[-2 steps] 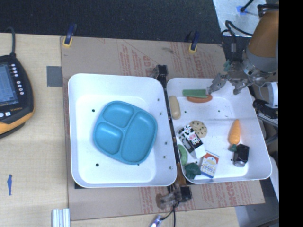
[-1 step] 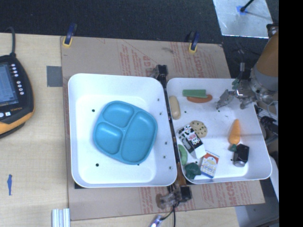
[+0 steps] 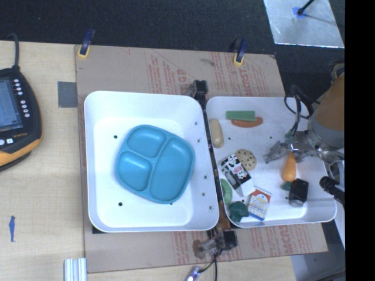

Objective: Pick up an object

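Camera view, cardboard-covered wooden bench [image 3: 47, 174], two white bins [image 3: 99, 157], dark floor beyond

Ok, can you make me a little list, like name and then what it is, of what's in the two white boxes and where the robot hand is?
left bin: blue divided plate
right bin: green and red toy, beige piece, cookie, black-and-white card, small carton, orange carrot, black block
gripper: above the right bin, by the carrot's top
holding anything: cannot tell
beside the bins: handheld controller
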`<state>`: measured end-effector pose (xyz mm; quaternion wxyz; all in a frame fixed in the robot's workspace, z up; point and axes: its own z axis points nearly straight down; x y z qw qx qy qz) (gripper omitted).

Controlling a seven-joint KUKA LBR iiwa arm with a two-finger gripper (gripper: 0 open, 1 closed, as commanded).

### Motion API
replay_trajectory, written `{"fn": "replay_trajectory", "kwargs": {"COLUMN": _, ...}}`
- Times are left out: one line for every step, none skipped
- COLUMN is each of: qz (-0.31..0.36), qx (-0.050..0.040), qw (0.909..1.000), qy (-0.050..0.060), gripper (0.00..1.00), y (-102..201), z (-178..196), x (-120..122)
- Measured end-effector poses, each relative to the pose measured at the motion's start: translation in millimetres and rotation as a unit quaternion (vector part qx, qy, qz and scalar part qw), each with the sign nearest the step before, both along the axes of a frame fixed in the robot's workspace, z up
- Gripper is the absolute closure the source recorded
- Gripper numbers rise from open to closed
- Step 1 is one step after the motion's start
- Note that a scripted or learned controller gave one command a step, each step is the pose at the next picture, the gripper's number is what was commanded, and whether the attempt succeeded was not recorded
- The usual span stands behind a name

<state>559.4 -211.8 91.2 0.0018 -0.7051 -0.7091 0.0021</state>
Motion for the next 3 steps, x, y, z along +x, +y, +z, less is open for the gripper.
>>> {"fn": "replay_trajectory", "kwargs": {"qz": 0.001, "qx": -0.0011, "qw": 1.0000, "qy": 0.000, "gripper": 1.00, "y": -1.1, "z": 10.8, "x": 0.4}}
{"fn": "replay_trajectory", "kwargs": {"qz": 0.000, "qx": -0.0003, "qw": 1.0000, "qy": -0.001, "gripper": 1.00, "y": 50.0, "z": 0.5, "x": 78.1}}
{"fn": "replay_trajectory", "kwargs": {"qz": 0.000, "qx": 0.0006, "qw": 1.0000, "qy": -0.002, "gripper": 1.00, "y": 153.8, "z": 101.4, "x": 72.6}}
